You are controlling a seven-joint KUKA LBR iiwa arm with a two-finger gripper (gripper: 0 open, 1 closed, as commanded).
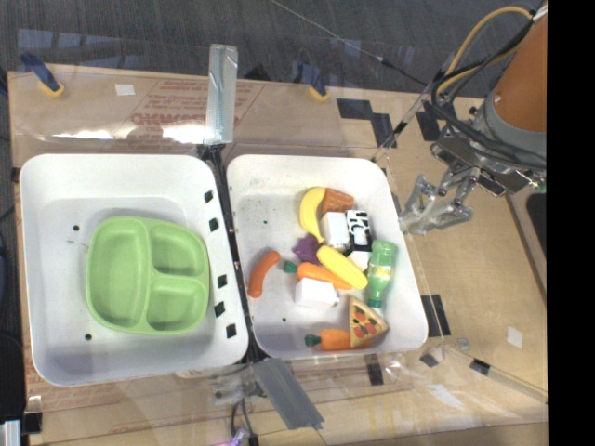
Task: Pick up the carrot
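You have the desk (121,91) under a clear plastic sheet, carrying two shallow white bins side by side. The left bin (56,184) holds a green divided plate (146,274), lying flat near its middle. The right bin (270,184) holds the cluster of toy food, crowded toward its right half.

The arm (525,72) comes in from the upper right, with the tool (437,204) hanging over the desk just outside the right bin's right wall, apart from everything in the bin. Its fingers look spread, with nothing between them.

In the right bin, you will find a yellow banana (310,210) at the top of the pile and a second yellow piece (341,267) lying slantwise below it. A green bottle (379,272) stands by the right wall. A white block (315,293) sits near the centre, and a black-and-white carton (357,228) sits just right of the banana. A pizza slice (367,323) rests in the lower right corner.

The carrot (317,274) lies near the middle of the pile, its green end pointing left, touching the white block and tucked under the slanted yellow piece. Another orange carrot-like piece (331,339) lies along the front wall beside the pizza slice. A red-orange sausage (263,273) lies alone toward the left of the bin, and a small purple piece (306,247) sits just above the carrot
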